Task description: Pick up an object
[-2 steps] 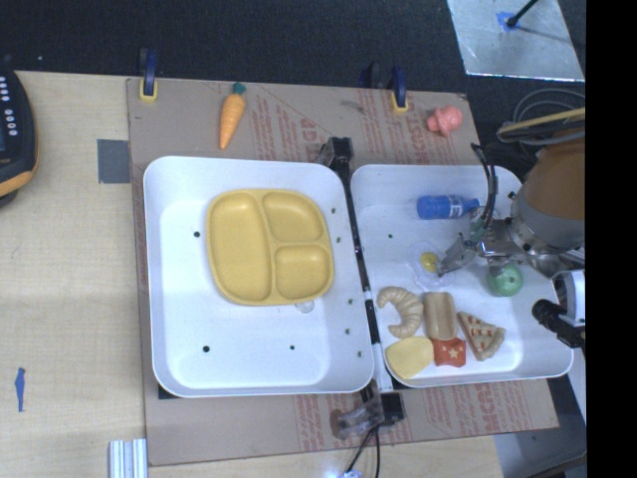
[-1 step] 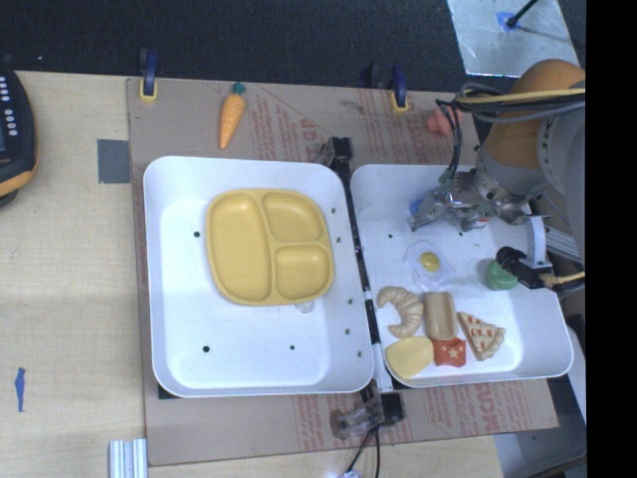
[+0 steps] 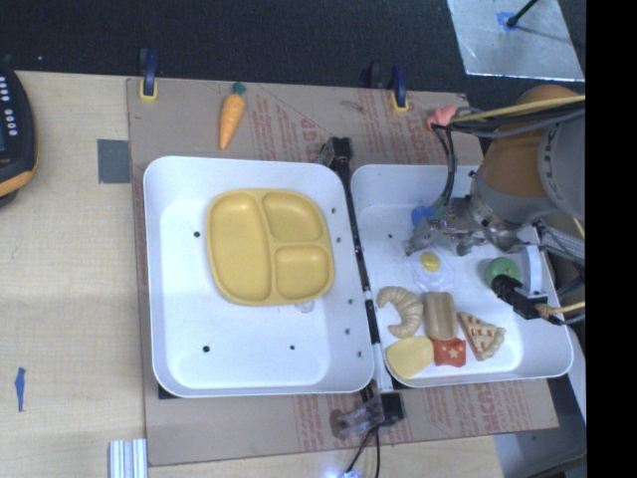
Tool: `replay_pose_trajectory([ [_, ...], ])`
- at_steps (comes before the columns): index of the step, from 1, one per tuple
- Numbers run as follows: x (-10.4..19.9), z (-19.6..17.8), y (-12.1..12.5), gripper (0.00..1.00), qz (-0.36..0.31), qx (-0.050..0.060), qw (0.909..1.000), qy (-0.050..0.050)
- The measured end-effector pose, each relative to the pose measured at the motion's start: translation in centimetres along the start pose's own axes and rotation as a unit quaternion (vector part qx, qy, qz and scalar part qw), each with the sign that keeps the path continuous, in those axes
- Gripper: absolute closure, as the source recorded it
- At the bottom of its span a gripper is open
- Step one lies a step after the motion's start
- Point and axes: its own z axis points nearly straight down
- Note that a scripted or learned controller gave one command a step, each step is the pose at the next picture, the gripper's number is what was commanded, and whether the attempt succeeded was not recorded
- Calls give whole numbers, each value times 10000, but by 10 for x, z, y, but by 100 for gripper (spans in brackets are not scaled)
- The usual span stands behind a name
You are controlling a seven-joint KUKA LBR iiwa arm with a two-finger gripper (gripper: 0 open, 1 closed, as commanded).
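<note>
1. Yellow piece (image 3: 430, 261): small toy item on the floor of the right bin (image 3: 383, 192), just beside the gripper (image 3: 438, 231) on its camera-near side, apart from every neighbour; judged the likeliest pick, being nearest
2. Gripper: low over the right bin, at the end of the arm (image 3: 518, 172); whether it is released or clenched cannot be told, as the metal parts blur together
3. Heading and long axis of the yellow piece: it reads as roundish, with no long axis or pointing end to make out at this size
4. Handling note (judgement): centre over the piece before descending, since it sits slightly off toward the camera; with no clear axis any wrist angle should serve; go fully to the bin floor, as the piece is low and may skid away
5. Blue item (image 3: 423, 215): touching or nearly touching the gripper on its far-left side; could be caught by mistake
6. Green item (image 3: 503, 269): near, on the arm side
7. Further toward the camera, a cluster: croissant (image 3: 403, 309), bread roll (image 3: 438, 314), pizza slice (image 3: 483, 337), red piece (image 3: 450, 352), pale yellow wedge (image 3: 408, 357)
8. Well apart, left: left bin (image 3: 174, 267) bearing a yellow divided plate (image 3: 269, 245); carrot (image 3: 231, 116) on the bench beyond it
</note>
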Motion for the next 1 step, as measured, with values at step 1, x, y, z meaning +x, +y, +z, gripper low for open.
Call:
replay_pose_trajectory([
  [1, 18, -1, 48, 0, -10, 6, 10000, 12],
])
